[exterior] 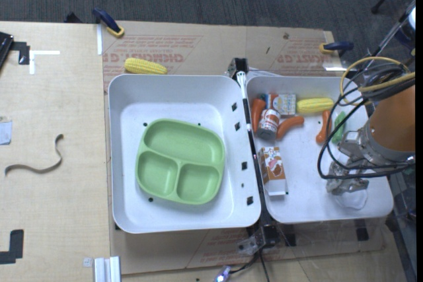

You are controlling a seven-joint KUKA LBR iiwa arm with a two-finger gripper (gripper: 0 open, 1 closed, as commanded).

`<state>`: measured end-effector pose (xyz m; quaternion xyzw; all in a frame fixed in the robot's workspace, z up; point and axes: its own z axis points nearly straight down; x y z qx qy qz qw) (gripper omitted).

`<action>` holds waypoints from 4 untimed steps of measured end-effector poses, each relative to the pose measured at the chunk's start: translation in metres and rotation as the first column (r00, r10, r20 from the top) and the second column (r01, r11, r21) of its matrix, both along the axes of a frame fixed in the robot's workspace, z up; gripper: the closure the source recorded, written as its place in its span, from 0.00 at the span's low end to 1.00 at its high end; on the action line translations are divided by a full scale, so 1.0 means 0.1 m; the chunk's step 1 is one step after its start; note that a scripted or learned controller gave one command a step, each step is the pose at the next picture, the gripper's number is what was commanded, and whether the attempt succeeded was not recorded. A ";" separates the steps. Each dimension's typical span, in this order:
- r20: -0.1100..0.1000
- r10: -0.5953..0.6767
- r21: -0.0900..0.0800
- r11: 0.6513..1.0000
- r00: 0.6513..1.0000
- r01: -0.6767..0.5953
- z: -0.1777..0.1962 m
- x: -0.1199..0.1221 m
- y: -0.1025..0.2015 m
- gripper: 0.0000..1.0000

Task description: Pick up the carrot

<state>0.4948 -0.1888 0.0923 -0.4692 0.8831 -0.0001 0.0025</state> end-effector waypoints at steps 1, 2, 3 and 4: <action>-0.002 0.281 0.001 0.960 0.960 -0.281 0.00 -0.16 -0.05 1.00; 0.000 0.507 0.000 0.862 0.862 -0.507 0.00 -0.16 -0.02 1.00; 0.002 0.684 -0.001 0.729 0.729 -0.684 0.01 -0.15 -0.27 1.00; 0.002 0.835 -0.002 0.551 0.551 -0.835 0.01 -0.15 -0.22 1.00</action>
